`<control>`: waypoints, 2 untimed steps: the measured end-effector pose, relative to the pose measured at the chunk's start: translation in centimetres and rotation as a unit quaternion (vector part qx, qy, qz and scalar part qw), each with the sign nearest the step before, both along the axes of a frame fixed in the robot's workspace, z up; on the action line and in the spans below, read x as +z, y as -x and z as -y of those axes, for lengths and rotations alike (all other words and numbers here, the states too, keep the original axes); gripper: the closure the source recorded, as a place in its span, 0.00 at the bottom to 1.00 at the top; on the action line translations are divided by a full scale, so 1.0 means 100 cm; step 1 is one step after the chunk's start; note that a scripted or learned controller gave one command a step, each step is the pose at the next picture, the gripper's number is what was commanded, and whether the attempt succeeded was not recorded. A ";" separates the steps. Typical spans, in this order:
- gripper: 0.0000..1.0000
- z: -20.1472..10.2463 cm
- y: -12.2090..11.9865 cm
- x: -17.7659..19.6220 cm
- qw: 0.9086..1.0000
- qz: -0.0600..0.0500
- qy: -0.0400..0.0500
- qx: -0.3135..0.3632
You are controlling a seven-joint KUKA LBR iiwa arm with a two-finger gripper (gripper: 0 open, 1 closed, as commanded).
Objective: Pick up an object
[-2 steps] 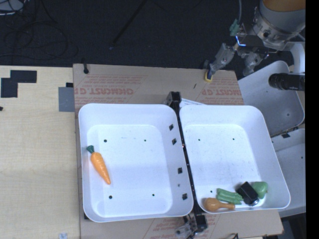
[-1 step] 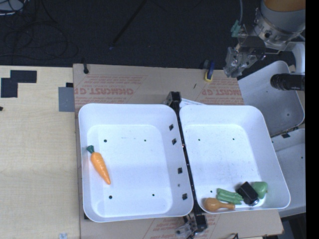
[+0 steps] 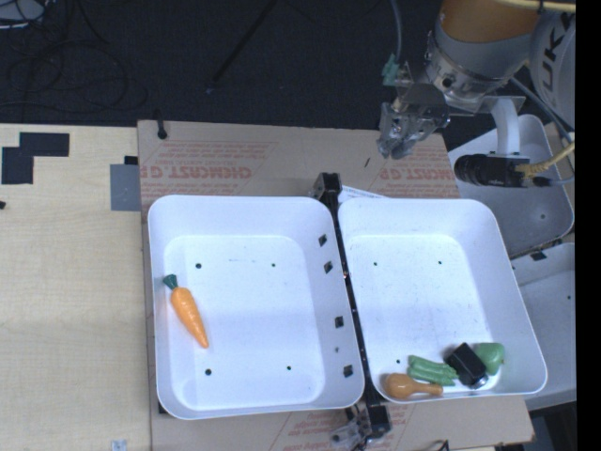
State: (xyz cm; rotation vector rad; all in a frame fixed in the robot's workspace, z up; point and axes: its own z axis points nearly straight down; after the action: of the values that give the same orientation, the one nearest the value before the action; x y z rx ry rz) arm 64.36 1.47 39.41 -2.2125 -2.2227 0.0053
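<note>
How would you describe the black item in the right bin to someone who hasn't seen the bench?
Start at the right bin, the one nearer the arm, and go to its near right corner, where a small cluster lies. The black block sits in that cluster between the green pod and another green piece, with a tan pear-shaped item to the left. It is the one dark, boxy thing among rounded, coloured ones.

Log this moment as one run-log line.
gripper: above back edge of right bin | carrot: left bin | grasp: none yet
</note>
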 end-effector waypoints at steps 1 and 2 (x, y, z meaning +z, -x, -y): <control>1.00 -0.086 0.009 -0.013 1.000 0.000 0.000 0.002; 1.00 -0.183 0.000 -0.043 1.000 0.001 0.000 0.002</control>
State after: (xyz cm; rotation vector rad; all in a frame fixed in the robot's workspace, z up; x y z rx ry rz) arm 64.33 19.72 35.07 -2.2096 -2.2278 0.0037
